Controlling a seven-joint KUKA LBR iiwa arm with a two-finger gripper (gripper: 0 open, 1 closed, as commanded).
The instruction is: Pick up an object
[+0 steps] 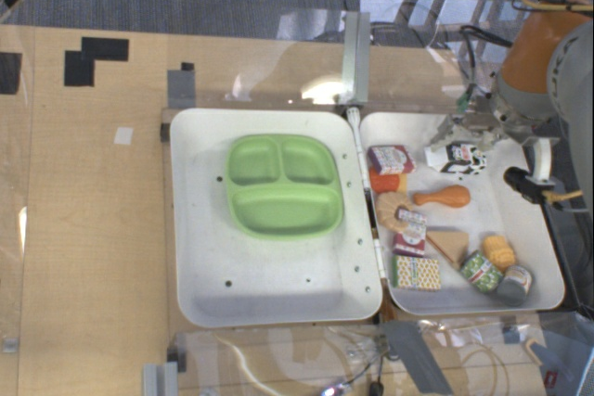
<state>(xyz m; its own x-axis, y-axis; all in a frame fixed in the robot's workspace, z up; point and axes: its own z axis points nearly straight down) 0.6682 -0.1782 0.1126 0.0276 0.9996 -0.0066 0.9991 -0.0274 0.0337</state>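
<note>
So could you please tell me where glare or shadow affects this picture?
Camera view: a bright glare patch sits on the clear panel above the left bin; soft shadow darkens that bin's near floor, below the green tray; the gripper over the right bin is slightly blurred.

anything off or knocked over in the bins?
Nothing spilled or damaged. The green three-compartment plastic plate sits flat in the left white bin. In the right white bin the toy foods lie jumbled: a black-and-white cow-print carton is tipped on its side by the gripper, and a green-labelled can lies down.
</note>
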